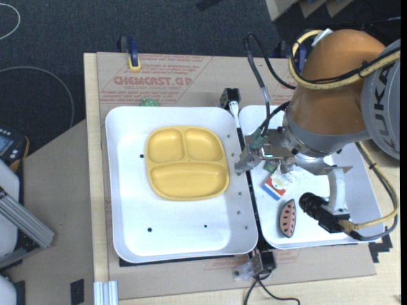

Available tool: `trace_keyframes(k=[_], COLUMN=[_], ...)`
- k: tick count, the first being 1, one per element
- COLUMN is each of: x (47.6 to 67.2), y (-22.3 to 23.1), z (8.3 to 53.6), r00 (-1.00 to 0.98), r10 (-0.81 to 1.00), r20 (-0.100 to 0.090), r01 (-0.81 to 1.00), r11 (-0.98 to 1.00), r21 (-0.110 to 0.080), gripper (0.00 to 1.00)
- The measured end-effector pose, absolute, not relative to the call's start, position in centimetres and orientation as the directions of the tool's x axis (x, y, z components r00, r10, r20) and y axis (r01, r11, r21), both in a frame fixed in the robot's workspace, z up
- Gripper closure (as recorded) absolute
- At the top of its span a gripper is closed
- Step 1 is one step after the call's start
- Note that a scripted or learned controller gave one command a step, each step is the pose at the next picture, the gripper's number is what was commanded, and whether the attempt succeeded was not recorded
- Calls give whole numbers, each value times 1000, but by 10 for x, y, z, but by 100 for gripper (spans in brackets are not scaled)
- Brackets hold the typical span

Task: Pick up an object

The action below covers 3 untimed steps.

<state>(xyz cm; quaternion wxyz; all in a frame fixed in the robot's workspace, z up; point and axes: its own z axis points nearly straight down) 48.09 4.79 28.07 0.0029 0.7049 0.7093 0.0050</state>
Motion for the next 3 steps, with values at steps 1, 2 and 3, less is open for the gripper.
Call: trace_keyframes(k=[1, 2, 3], x=[480, 478, 480], y=[10, 95, 91], z=[533, 383, 402], r00=[0, -9, -3], r10=[1000, 1000, 1000], r20=[1, -1, 0], r01=[1000, 1000, 1000], r11=[0, 9, 3], r21=[22, -16, 3], gripper=[0, 0, 100])
